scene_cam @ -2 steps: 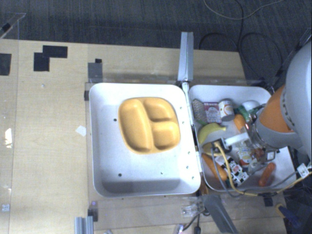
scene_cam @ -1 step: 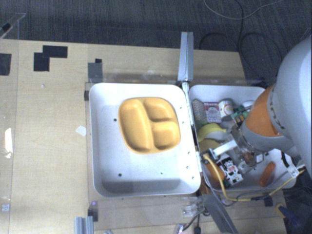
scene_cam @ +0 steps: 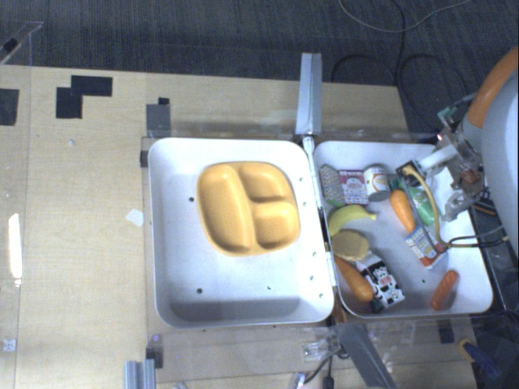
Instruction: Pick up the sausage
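Overhead view of a wooden worktop [scene_cam: 81, 241] carrying two shallow white bins. The left bin [scene_cam: 174, 290] holds a yellow divided tray [scene_cam: 247, 207]. The right bin [scene_cam: 474, 298] is cluttered. The sausage [scene_cam: 443, 289], reddish-brown, lies free near that bin's front right corner. The arm's tool [scene_cam: 456, 181] sits at the bin's right rim, well apart from the sausage; whether it is open or closed cannot be told. The approach step appears unstarted: next the tool must travel forward over the sausage and descend. A carrot [scene_cam: 401, 210], banana [scene_cam: 350, 215], small can [scene_cam: 376, 181] and packets crowd nearby, though the sausage seems clear.
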`<state>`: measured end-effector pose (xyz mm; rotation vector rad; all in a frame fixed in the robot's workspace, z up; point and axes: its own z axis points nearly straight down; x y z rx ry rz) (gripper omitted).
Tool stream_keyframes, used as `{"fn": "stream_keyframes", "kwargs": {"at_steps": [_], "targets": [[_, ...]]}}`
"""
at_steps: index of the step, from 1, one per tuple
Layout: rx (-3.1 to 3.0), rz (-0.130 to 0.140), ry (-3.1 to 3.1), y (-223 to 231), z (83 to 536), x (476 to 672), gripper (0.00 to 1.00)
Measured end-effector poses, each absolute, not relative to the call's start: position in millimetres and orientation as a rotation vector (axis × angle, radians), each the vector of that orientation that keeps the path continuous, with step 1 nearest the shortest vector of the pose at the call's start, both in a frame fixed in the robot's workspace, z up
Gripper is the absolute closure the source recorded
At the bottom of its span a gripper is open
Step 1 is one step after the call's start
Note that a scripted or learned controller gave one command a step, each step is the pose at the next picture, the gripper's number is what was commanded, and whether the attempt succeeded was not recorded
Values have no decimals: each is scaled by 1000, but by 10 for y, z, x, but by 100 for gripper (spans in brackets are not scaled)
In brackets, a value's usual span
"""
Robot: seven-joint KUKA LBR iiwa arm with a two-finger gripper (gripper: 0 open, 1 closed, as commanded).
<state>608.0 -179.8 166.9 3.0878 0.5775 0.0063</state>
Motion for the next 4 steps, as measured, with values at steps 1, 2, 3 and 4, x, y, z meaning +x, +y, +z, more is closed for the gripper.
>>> {"fn": "stream_keyframes", "kwargs": {"at_steps": [1,2,3,4], "targets": [[3036,2,810,-2051,1104,5597,0],[3063,19,695,-2035,883,5088,0],[3068,6,678,-1664,1697,5828,0],[3005,23,890,-1688,933,5451,0]]}}
